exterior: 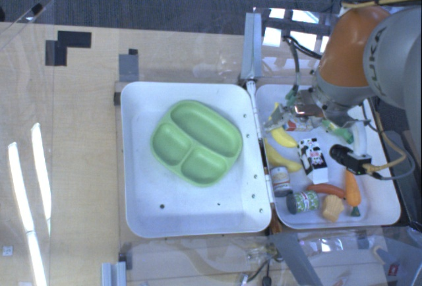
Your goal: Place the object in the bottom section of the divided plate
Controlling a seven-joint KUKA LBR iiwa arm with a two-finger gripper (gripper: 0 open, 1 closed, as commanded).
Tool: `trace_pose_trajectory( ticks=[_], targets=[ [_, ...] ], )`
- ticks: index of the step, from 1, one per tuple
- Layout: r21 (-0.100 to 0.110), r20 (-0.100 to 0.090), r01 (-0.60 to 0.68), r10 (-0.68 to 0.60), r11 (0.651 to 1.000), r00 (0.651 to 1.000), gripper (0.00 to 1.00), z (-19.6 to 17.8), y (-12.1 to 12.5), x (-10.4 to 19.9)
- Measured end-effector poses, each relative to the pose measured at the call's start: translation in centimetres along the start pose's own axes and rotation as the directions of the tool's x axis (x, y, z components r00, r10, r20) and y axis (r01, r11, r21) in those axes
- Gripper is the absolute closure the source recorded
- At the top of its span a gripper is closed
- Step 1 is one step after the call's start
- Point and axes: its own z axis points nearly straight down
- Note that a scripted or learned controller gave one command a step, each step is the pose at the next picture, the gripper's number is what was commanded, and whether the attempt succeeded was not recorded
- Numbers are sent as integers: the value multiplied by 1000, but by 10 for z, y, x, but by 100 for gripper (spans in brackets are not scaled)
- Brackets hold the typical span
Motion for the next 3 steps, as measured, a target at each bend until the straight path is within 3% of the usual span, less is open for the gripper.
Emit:
trace_pose_trajectory(
  ticks=[2,3],
  targets=[
    [1,-1,66,-66,998,998,100,1,35,97],
    [1,0,67,-67,998,998,0,1,36,97]
  ],
)
